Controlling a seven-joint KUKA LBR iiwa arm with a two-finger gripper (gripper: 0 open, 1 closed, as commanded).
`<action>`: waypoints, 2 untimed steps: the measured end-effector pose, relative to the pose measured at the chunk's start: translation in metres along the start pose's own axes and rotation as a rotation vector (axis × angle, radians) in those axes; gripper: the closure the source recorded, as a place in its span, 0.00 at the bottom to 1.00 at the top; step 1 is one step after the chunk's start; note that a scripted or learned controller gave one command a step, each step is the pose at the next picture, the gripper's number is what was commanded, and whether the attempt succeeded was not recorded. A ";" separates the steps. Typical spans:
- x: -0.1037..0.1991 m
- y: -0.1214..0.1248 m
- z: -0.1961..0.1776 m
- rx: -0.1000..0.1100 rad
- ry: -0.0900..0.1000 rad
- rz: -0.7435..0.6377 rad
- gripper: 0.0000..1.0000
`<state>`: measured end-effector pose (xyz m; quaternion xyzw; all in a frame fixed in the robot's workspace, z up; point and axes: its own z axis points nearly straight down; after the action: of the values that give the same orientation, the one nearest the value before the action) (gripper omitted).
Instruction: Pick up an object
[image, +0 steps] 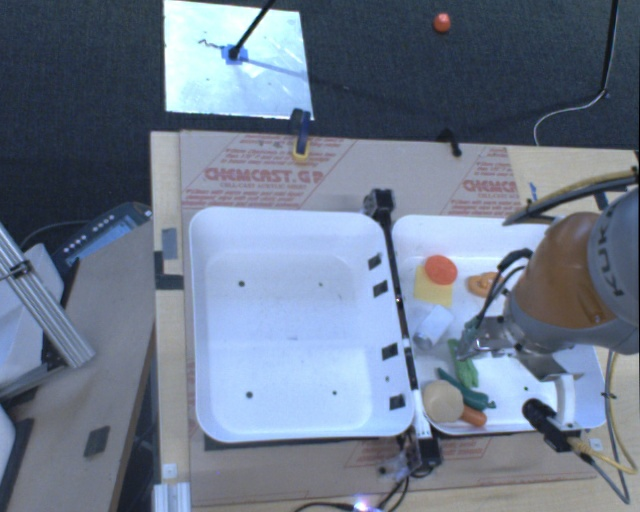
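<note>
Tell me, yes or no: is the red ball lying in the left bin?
No. The red ball sits in the right bin, on the yellow block.

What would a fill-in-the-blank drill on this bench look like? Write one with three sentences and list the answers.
1. The toys all lie in the ____ bin.
2. The red ball rests on top of a ____ block.
3. The gripper hangs over a long ____ toy that lies near the cream ball.

Answers: right; yellow; green
</note>
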<state>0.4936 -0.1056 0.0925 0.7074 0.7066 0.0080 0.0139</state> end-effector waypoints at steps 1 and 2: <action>0.075 0.019 -0.098 0.018 0.011 -0.014 1.00; 0.151 0.036 -0.142 0.026 0.010 -0.011 1.00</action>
<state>0.5256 0.0466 0.2339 0.7035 0.7107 0.0024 0.0014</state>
